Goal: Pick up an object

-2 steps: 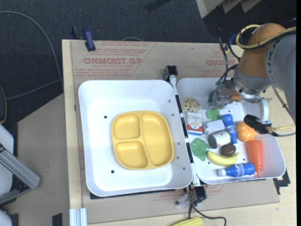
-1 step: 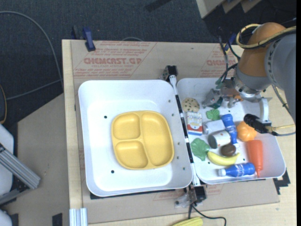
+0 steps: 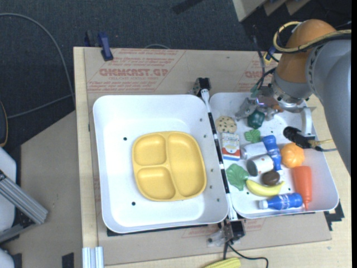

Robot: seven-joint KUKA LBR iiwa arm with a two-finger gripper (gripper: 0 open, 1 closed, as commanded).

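- Nearest, the right shallow white bin (image 3: 329,197) holds a blue plastic bottle (image 3: 280,202), yellow toy banana (image 3: 263,188) and orange carrot (image 3: 303,184).
- Farther back, the gripper (image 3: 257,111) sits over a small dark-green round toy (image 3: 256,119); whether it grips cannot be told.
- The toy looks light, stiff and smooth, best pinched across its middle.

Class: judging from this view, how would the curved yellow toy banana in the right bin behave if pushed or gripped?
The curved yellow toy banana looks like smooth, glossy plastic, so probably light, stiff and somewhat slippery. Its curve suggests it would pivot rather than roll. Touching neighbours may shift with it.
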